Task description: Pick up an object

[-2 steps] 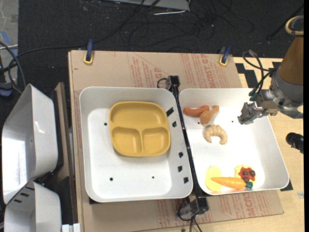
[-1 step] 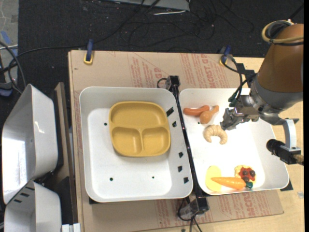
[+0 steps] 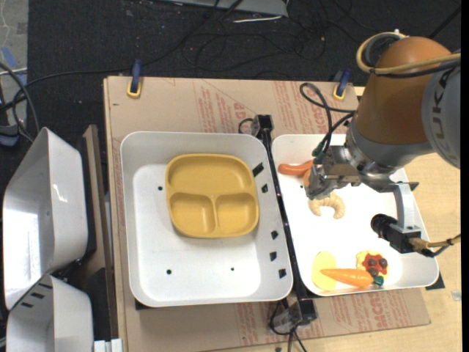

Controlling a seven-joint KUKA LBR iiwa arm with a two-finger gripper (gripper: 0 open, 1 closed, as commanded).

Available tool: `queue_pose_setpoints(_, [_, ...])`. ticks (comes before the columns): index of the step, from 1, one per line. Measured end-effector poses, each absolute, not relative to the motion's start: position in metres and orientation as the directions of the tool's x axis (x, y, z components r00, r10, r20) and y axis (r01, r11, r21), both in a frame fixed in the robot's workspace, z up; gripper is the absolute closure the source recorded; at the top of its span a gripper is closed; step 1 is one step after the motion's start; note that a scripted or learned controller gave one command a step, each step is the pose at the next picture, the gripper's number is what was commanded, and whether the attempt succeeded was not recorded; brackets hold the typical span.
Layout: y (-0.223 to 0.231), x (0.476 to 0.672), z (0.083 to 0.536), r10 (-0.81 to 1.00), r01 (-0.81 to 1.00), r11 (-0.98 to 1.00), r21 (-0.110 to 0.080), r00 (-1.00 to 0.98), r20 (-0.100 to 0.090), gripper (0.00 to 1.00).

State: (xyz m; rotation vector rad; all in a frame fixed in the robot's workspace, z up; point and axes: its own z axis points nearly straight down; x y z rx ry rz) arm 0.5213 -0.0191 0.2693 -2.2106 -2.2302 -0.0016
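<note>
Croissant (image 3: 327,206) under pincer (image 3: 320,189), grip state unclear, two carrots, one yellow plate (image 3: 212,195).

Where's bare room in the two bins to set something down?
Left bin: white floor below the yellow plate, and a strip on its left. Right bin: small patch between the croissant and the carrot. Crowded near the gripper and the orange piece.
</note>
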Motion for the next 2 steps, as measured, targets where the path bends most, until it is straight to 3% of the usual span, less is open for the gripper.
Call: queue_pose_setpoints(2, [0.082, 0.500, 0.267, 1.000, 1.000, 0.008, -0.002, -0.008, 0.001, 1.00])
